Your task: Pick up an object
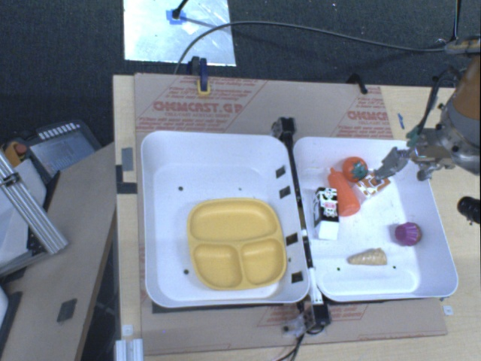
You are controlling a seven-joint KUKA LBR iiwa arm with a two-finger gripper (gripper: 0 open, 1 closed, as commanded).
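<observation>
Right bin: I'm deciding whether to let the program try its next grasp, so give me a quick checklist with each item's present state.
1. Targets available in the right bin: ok, orange toy, purple object, tan cone, black-and-white block.
2. Gripper over that bin: ok, at its upper right.
3. Fingers open: cannot tell.
4. Gripper already holding something: cannot tell.
5. Purple object and cone lie apart from the others: ok.
6. Yellow tray out of the way: ok, in the left bin.
</observation>
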